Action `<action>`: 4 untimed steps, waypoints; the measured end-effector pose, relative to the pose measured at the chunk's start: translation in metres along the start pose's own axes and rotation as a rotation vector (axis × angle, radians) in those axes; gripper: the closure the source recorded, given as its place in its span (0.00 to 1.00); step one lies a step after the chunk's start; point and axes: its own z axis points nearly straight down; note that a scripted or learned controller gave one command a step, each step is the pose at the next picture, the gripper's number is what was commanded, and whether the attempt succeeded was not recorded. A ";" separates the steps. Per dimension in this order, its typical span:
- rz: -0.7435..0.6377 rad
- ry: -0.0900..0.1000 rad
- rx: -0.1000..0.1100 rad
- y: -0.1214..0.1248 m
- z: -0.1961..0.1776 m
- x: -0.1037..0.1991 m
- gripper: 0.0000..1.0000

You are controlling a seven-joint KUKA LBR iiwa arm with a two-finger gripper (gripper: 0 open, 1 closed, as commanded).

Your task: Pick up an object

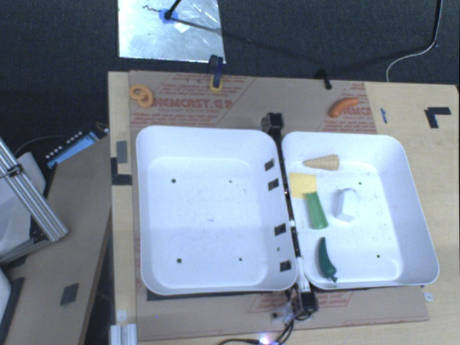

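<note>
Two white bins sit side by side on a cardboard-topped bench (302, 95). Right bin (413, 214) (the only one with items) holds a cone (321, 163), yellow block (302, 185), green stick (316, 210), white block (347, 203) and dark green pepper (326, 258).

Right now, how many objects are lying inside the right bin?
5, all in the right bin: cone at top, yellow block, green block below it, white piece mid-bin, dark green pepper lowest.
</note>
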 end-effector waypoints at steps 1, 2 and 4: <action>0.001 0.004 0.005 -0.069 -0.001 0.024 1.00; -0.009 0.009 0.019 -0.082 0.125 0.132 1.00; -0.002 0.005 0.002 -0.080 0.032 0.217 1.00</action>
